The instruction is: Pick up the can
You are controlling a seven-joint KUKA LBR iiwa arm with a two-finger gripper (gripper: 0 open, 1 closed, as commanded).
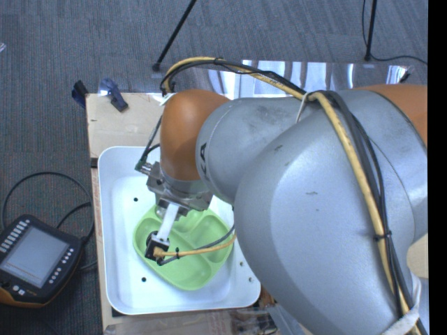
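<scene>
Where the can sits, I cannot tell: the arm point(314, 208) sweeps in from 3 o'clock and covers most of the view, including much of the bins. The jaws are tucked under the wrist point(180, 190), so whether they are released, clenched or grasping anything, I cannot tell either, nor whether they touch what lies below.

The wrist hangs low inside the white bin point(119, 187), right over the 11 o'clock rim of a green plate point(199, 260). The plate is a divided one with raised ridges between its sections, and it lies flat on the bin floor toward the bin's 6 o'clock side. The sections that can be seen look bare. The orange band point(183, 131) sits just above the wrist, at the bin's 12 o'clock edge.

Moving outward, the bin rests on a pale surface point(122, 121). At 11 o'clock from the bin, a small blue clamp point(112, 93) sits at the surface's corner. On the grey carpet floor point(56, 47), at 9 o'clock and well apart from the bin, lies a handheld controller point(35, 257) with a lit screen, its black cable looping beside it. At 12 o'clock, a thin black stand leg point(178, 26) slants across the floor.
</scene>
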